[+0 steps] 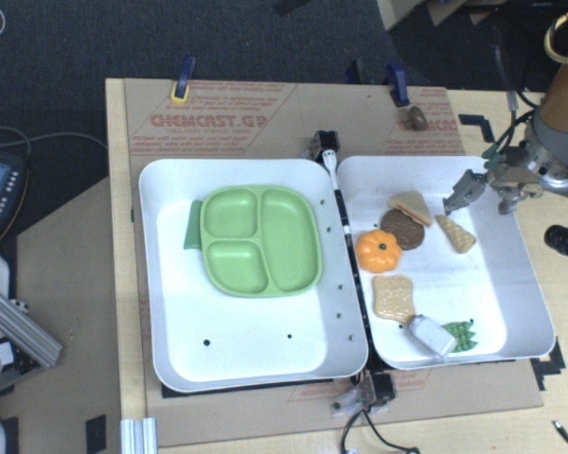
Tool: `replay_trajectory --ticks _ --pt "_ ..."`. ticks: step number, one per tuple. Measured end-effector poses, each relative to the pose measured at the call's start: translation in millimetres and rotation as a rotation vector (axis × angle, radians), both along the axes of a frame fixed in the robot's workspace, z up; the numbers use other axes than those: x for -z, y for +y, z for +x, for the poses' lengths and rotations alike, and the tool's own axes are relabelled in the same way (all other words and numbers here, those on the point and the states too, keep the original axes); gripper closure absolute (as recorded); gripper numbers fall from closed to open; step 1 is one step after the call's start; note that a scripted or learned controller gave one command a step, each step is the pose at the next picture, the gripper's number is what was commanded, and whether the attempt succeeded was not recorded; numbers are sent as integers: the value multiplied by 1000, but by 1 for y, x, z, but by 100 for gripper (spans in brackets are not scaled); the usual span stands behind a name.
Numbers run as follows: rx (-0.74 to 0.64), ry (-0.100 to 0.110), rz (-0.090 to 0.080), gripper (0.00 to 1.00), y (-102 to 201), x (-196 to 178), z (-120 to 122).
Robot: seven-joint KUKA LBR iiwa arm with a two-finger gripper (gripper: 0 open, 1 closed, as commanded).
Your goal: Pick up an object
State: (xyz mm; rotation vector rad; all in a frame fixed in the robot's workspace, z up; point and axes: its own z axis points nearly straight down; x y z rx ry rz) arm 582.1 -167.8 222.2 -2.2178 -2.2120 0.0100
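My gripper [483, 197] hovers over the upper right part of the right bin [511, 282], open with nothing between its fingers. Just below its left finger lies a tan cone-shaped piece [457, 235]. Further left sit a dark brown round patty [402, 230] with a tan bread slice [412, 206] overlapping its top, and an orange toy pumpkin [379, 251]. Lower in the same bin lie a speckled toast slice [394, 298], a small grey-white block [429, 335] and a green leafy piece [462, 334].
The left bin [170, 329] holds a green divided plate [261, 239] with a green flat piece [191, 225] poking out under its left edge. A raised divider [346, 253] runs between the bins. Clamps [182, 81] grip the far edge of the board.
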Motion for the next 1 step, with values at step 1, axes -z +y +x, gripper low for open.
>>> replay_trajectory --ticks 1 --pt "-2 -12 -2 0 0 -6 3"
